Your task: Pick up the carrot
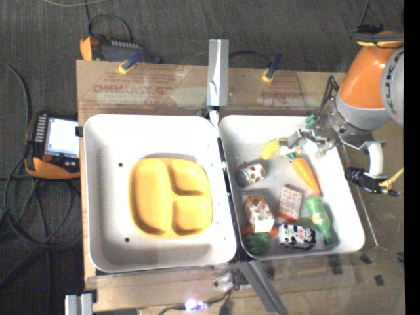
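The orange carrot (306, 175) lies in the right bin (348, 241), slanting from its upper left end down toward the right. My gripper (307, 139) hovers just above the carrot's top end, near the bin's upper right part, its fingers spread and nothing between them. A yellow banana-like piece (270, 149) lies immediately left of the gripper.
In the right bin also lie a small can (252, 174), two small cartons (258, 213) (291, 202), a green bottle (319, 218), a dark green vegetable (258, 243) and a black-and-white box (296, 235). The left bin (105, 248) holds a yellow divided plate (172, 196).
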Motion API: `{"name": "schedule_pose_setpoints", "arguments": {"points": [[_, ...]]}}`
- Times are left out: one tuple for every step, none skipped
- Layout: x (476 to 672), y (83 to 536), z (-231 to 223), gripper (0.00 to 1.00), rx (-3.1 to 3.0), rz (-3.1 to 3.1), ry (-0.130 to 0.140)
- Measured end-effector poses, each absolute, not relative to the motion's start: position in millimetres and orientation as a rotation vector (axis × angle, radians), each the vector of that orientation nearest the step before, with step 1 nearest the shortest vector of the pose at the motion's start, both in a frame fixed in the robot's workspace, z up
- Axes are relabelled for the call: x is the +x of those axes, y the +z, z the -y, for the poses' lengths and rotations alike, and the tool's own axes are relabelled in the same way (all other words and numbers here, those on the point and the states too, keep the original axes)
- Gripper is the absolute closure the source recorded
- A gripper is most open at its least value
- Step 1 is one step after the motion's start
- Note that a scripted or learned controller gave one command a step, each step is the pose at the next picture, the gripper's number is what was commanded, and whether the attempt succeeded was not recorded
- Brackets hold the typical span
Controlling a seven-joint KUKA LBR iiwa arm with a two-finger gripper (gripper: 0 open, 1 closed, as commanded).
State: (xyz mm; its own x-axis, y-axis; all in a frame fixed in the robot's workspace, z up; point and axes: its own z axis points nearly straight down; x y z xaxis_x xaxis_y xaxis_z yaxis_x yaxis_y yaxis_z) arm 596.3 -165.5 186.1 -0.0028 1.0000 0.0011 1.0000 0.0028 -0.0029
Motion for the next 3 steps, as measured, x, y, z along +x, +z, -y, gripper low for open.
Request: {"name": "schedule_pose_setpoints", "arguments": {"points": [[627.9, 96.0, 211.0, 0.00, -2.140, 2.300, -0.004], [627.9, 104.3, 210.1, 1.00, -2.138, 2.301, -0.001], [640.2, 90.3, 220.1, 1.00, -1.859, 2.544, 0.000]]}}
